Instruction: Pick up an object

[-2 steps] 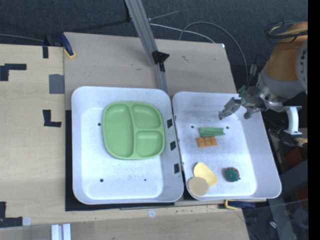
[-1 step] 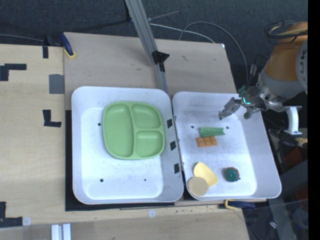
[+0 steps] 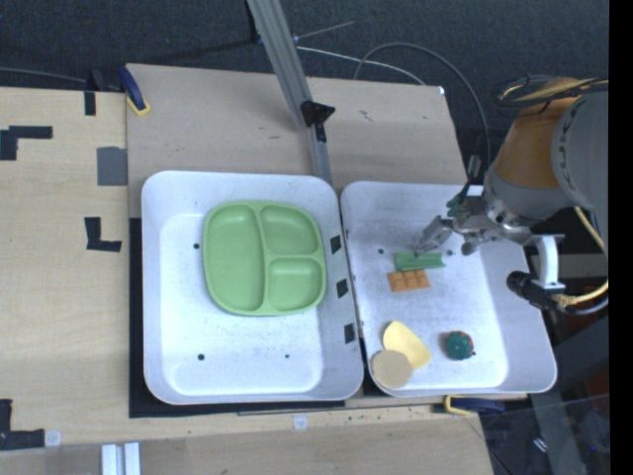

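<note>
In the right bin (image 3: 514,364) lie a small green flat piece (image 3: 415,261), an orange waffle-like block (image 3: 408,281) just below it, a pale yellow piece (image 3: 406,342) overlapping a tan disc (image 3: 392,368), and a small dark green ball with a red spot (image 3: 457,344). My gripper (image 3: 437,236) hangs over the upper middle of this bin, its tip just above and right of the green piece. The fingers point down-left toward it. I see nothing held between them.
The left bin (image 3: 168,364) holds a green divided plate (image 3: 265,256). A grey metal pole (image 3: 282,47) slants in from the top, ending near the wall between the bins. Cables run behind the right bin.
</note>
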`<state>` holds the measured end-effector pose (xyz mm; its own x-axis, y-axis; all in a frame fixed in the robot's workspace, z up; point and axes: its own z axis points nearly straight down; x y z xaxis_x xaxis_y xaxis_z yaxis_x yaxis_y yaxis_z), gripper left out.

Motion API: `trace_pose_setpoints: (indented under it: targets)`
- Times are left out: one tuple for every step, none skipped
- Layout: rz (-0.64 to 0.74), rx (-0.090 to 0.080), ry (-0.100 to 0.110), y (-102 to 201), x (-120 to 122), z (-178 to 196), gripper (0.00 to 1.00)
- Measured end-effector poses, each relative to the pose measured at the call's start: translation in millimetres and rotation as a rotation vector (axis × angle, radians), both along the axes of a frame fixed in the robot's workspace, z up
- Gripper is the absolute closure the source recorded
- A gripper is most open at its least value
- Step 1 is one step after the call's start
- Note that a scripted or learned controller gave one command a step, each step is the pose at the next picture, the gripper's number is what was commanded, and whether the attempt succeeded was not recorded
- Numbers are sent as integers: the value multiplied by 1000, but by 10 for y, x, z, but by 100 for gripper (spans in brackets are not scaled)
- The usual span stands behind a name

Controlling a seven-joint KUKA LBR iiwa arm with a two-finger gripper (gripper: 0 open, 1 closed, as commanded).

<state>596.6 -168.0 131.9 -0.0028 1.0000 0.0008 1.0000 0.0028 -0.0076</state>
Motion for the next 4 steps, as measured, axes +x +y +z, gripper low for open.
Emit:
trace_pose_setpoints:
  targets:
    - [-2,-2,-10,4,12,-427,0]
    - [0,-3,-15,7,27,-295,100]
    - [-1,-2,-13,-2,80,333,100]
    - [-1,-2,-12,11,15,935,100]
